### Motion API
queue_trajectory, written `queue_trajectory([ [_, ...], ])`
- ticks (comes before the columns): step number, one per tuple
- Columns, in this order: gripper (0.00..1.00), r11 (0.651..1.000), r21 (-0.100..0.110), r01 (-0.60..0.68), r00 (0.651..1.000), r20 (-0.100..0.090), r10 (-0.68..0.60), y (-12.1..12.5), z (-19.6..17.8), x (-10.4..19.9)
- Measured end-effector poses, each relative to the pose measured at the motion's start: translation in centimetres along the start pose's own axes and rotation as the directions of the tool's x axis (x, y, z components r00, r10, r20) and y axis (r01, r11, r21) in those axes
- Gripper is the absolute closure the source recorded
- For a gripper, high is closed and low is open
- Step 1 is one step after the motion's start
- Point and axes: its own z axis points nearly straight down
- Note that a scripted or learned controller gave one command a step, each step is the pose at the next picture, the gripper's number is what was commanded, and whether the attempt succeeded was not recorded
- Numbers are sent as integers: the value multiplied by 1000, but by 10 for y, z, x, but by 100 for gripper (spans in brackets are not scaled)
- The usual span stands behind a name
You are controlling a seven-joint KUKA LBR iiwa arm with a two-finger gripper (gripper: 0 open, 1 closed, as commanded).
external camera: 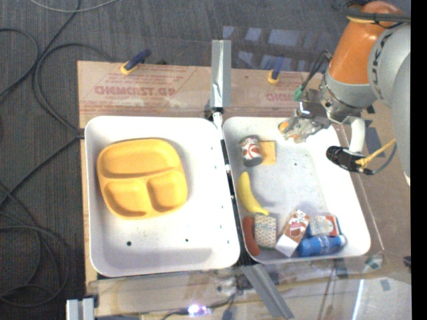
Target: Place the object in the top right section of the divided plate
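Yellow divided plate [141,177] in the left bin [97,249], lying flat. Long side running left to right, a little tilted. One big section along the far side, two small ones along the near side.

Gripper [299,128] up over the far right corner of the right bin [300,175], well apart from the plate. Cannot tell if open or clenched. Maybe a small pale bit at its tip, but too blurry to be sure. Grey and orange arm [363,52] cut off by the right edge.

In the right bin, near the far side: a red and white can [250,149] touching an orange block [268,153]. Below them a banana [251,195], long way pointing from far to near, leaning a bit to the right at the near end.

Along the near side: a red thing [247,233] partly hidden behind a dotted pouch [265,231]. Next to that a red and white carton [293,232], tipped over. Then a blue bottle [321,245] lying on its side, long way left to right, with a small packet [323,226] just above it. Labels too small to read.

Brown cardboard [133,89] under the bins with red letters, hard to read.
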Motion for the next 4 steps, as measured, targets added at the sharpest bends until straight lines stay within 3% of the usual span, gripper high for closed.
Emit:
queue_trajectory([
  [1, 100, 975, 0, 222, 975, -2, -222, 4, 5, 87],
  [2, 100, 981, -1, 193, 981, -3, -193, -12, 4, 179],
  [3, 100, 964, 2, 266, 964, -3, -266, -100, 69, 222],
  [4, 100, 981, 1, 195, 981, -3, -195, -122, 39, 186],
])
